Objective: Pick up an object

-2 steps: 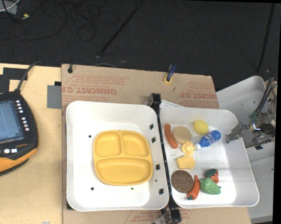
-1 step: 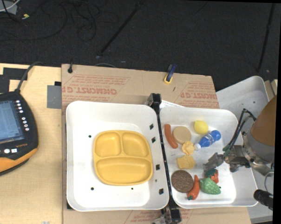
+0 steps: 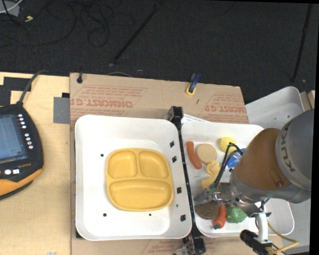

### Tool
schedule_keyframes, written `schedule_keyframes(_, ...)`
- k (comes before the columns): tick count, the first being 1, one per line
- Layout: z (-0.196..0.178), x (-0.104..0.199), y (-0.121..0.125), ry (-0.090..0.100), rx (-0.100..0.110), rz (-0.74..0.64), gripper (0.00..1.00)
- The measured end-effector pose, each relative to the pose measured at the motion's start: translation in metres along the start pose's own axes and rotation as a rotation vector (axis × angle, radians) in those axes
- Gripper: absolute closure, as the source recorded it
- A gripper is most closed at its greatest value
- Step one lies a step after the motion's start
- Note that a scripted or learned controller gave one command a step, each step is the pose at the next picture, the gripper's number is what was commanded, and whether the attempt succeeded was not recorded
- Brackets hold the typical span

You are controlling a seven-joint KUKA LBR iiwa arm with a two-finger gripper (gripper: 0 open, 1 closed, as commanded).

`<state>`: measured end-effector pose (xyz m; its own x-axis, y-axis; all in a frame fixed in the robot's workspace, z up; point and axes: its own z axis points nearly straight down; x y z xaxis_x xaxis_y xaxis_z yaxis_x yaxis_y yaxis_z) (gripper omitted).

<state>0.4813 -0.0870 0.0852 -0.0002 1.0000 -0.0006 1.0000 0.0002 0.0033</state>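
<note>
Nearest the camera, at the right of the frame: the grey arm (image 3: 284, 167) with its orange band, bulking over the right bin and hiding much of it. Below that bulk, the pincer (image 3: 217, 196), low over the bin's lower-left part among the toy food; wrist and cables in the way, so cannot tell its opening, nor whether anything sits in it.

Next in size, the worktop (image 3: 18, 218), tan, bearing a cardboard sheet under both bins. Left bin (image 3: 87, 200), centre of the frame: one yellow divided plate (image 3: 139, 179), three compartments, nothing seen in them. Right bin (image 3: 287, 225), right of centre: small toy foods crowded toward its left side. Brown round piece (image 3: 206, 210) just below the pincer, apparently touching or nearly so; likeliest target. Green piece (image 3: 236, 214) and orange carrot (image 3: 219, 219) just to the lower right, carrot's long axis roughly up-down in the frame. Above the pincer: a red sausage (image 3: 193, 154), long axis running top to bottom with a slight slant; a tan round bun (image 3: 206, 152) beside it; a yellow piece (image 3: 227, 143) and a blue piece (image 3: 233, 159) partly under the arm.

Far left of the frame: a teach pendant (image 3: 11, 149) on the worktop.
</note>
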Motion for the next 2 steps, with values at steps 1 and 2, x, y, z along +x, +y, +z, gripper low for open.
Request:
schedule_keyframes(1, -0.016, -0.006, 0.001, -0.006, -0.005, 0.01, 1.0)
schedule_keyframes(2, -0.108, 0.06, 0.09, 0.003, -0.01, -0.008, 1.0)
